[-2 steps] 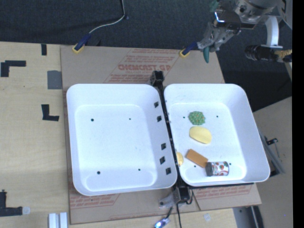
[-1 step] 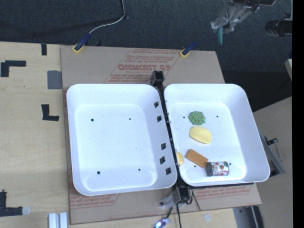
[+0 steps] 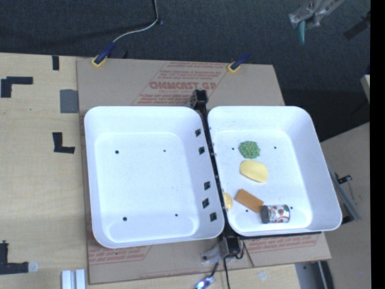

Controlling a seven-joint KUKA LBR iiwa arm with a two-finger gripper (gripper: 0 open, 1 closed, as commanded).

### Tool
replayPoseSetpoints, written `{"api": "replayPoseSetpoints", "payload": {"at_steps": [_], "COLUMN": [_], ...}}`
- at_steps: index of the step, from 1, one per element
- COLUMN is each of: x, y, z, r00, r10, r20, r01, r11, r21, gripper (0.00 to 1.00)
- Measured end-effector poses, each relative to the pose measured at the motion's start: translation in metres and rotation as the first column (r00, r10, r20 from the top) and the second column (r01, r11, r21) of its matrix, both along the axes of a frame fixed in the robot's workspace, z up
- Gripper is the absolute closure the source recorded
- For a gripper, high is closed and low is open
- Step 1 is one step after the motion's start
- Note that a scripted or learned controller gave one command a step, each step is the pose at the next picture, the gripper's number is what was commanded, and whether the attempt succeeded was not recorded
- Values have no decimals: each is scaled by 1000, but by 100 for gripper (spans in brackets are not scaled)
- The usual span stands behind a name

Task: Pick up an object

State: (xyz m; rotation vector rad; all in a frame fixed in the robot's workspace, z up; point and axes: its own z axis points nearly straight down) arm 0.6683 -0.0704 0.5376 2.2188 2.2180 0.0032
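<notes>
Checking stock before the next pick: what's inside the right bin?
The right bin holds a green bumpy item, a yellow oval piece, a brown block and a small can. Another yellow item is partly hidden by the bin's left wall.

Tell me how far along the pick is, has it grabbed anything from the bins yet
Nothing looks picked yet. The gripper sits high at the top right, off the bins. The green ball, yellow piece, brown block and small can all lie in the right bin. The whole job is left: reach down, close on one object and lift it.
</notes>
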Motion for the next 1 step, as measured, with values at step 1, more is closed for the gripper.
{"api": "replayPoseSetpoints", "payload": {"at_steps": [1], "x": [-1], "y": [-43], "z": [-154], "r00": [1000], "r10": [-3], "r20": [-20], "r01": [3], "r11": [1000], "r21": [1], "gripper": [100]}}
